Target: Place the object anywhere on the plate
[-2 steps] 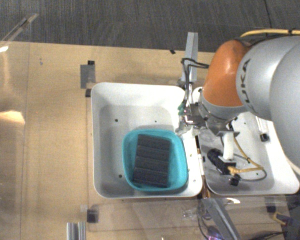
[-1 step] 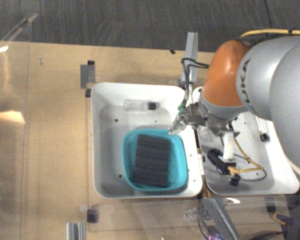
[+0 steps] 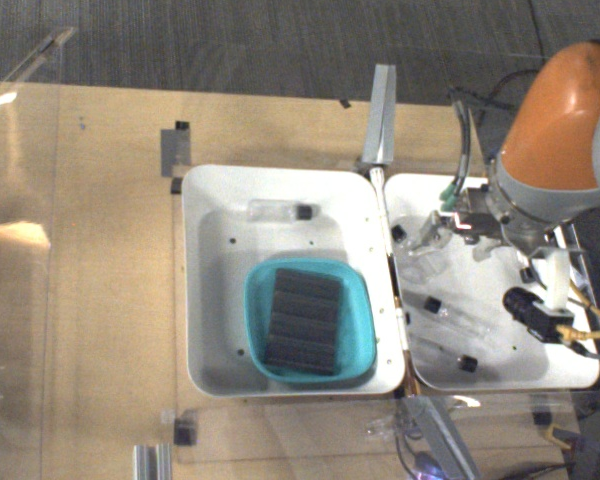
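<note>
Two white bins sit side by side on the bench. The left bin (image 3: 210,268) holds a teal plate (image 3: 352,318) toward its near side, and a dark ribbed block (image 3: 302,320) already lies on that plate, its long axis running near to far with a slight tilt. A small clear vial (image 3: 278,210) rests at the far wall of the same bin. To the right, the right bin (image 3: 500,368) carries a few clear vials with dark caps (image 3: 467,364). The gripper (image 3: 450,230) hangs over the far left part of this right bin, so the plate and block lie to its left and nearer. Whether the jaws are open or closed I cannot tell; nothing shows between them.
</note>
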Available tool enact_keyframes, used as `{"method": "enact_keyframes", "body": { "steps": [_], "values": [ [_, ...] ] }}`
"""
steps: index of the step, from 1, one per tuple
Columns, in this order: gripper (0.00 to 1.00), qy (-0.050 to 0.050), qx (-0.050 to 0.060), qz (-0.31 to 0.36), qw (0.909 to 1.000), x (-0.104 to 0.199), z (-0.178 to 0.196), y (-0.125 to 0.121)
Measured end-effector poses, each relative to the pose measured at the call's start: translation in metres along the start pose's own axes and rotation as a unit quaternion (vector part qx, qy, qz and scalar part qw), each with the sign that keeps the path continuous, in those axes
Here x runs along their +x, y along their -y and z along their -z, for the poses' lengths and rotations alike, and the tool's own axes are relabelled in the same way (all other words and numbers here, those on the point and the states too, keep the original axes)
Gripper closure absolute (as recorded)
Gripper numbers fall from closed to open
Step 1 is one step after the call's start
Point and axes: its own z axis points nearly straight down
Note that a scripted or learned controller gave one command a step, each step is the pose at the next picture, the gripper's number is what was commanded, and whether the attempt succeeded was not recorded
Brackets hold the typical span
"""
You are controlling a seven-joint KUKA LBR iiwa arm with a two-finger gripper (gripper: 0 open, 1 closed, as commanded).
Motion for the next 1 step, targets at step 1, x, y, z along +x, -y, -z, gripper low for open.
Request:
{"method": "enact_keyframes", "body": {
  "steps": [1],
  "values": [
    [1.0, 0.001, -0.003, 0.004, 1.0, 0.0014, 0.0107, -0.0022]
  ]
}}
